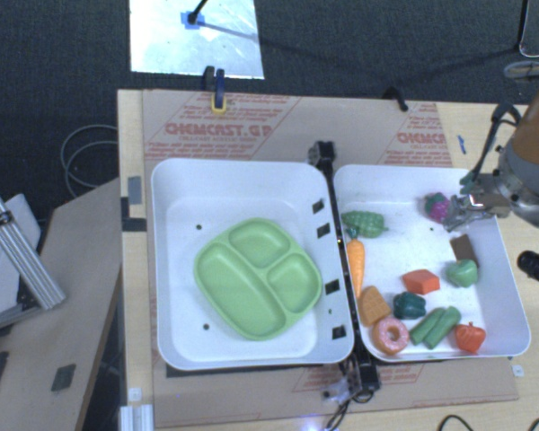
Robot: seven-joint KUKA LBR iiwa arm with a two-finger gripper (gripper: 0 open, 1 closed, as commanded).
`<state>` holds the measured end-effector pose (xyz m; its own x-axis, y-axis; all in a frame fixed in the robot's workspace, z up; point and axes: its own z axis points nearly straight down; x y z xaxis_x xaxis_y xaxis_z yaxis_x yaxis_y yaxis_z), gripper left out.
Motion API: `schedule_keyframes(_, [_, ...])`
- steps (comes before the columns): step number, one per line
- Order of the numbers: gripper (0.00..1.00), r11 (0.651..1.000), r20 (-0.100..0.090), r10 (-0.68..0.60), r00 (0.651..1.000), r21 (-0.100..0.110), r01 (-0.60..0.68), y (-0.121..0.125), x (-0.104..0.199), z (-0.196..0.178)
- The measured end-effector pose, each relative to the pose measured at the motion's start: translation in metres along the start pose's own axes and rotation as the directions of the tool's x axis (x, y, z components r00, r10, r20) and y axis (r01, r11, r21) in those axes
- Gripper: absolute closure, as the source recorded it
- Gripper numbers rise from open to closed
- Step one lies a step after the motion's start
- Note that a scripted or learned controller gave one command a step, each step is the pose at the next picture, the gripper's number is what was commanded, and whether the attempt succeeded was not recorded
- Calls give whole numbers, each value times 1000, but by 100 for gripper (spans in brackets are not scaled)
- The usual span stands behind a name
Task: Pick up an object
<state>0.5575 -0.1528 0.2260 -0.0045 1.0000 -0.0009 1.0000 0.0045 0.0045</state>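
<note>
Grey arm [532, 164] in from the right, pincer [465, 206] low, pointing left.

Two bins sit side by side. The left bin [175, 241] holds a divided plate [256, 278]. The right bin [512, 303] holds toy foods: carrot [356, 263], doughnut [392, 336], tomato [470, 337].

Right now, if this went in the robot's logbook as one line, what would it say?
phase: reaching | gripper: over right bin, near purple toy | held: nothing visible | green tray: left bin
</note>
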Motion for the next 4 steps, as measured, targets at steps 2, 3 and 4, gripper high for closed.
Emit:
schedule_keyframes(2, [100,1000,-4,-6,1000,4,6,-7,115,10])
schedule_keyframes(3, [100,1000,-3,-6,1000,5,6,-14,167,15])
schedule_keyframes(4, [100,1000,-3,-4,1000,2,4,-17,201,0])
